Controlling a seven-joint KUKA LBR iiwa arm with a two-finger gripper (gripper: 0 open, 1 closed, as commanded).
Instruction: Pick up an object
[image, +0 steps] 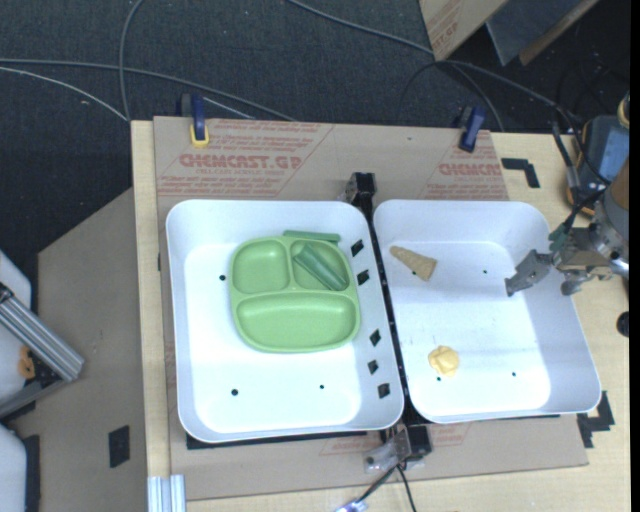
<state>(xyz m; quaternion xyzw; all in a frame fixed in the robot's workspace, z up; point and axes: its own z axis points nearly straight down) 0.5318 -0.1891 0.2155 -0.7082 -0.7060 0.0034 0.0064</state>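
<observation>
Holding nothing, jaws (545, 272) seemingly parted over right bin (560, 345): one cone (414, 261), one yellow lump (444, 360); left bin (200, 330): one green tray (295, 295).

Beside the right bin (560, 340), the gripper (545, 273) is dark grey metal with slim angular fingers (520, 282), joined to a boxy grey wrist with thin dark cables looping above it.
</observation>
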